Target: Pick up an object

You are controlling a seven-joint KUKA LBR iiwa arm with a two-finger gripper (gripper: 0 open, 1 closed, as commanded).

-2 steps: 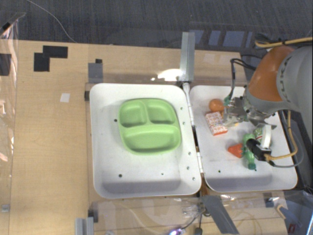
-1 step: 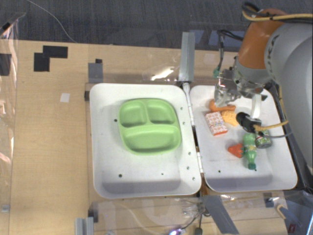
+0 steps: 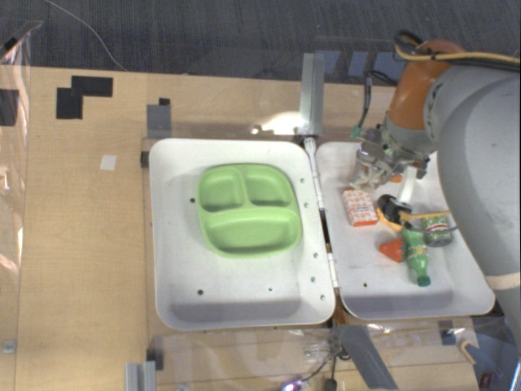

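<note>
We see the arm (image 3: 476,161) reaching in from the right, orange band (image 3: 411,88) above the wrist, with the gripper (image 3: 372,174) hanging over the far part of the right bin (image 3: 358,287). We can't tell how far the fingers are apart, nor whether they have hold of anything; nothing shows between them from this slant.

Right bin contents:
- small red-and-white box (image 3: 359,207), just below the gripper tip in the picture, near the bin's left wall, lying flat. Whether it touches the gripper we can't tell.
- black-and-yellow item (image 3: 394,211) just right of the box, partly under the arm.
- white stick-like piece (image 3: 404,190) near the arm, tilted.
- green bottle (image 3: 418,255) lying on its side toward the bin's right half, with an orange-red piece (image 3: 392,251) touching its left side.
- green packet with a label (image 3: 437,233) just beyond the bottle, partly hidden by the arm.

Left bin (image 3: 175,300) holds a green divided plate (image 3: 248,208), three compartments, sitting roughly at centre, flat.

Both bins sit side by side on the desk (image 3: 81,259), inner walls touching or nearly so. Black markers (image 3: 81,94) sit near the desk's far-left corner.
</note>
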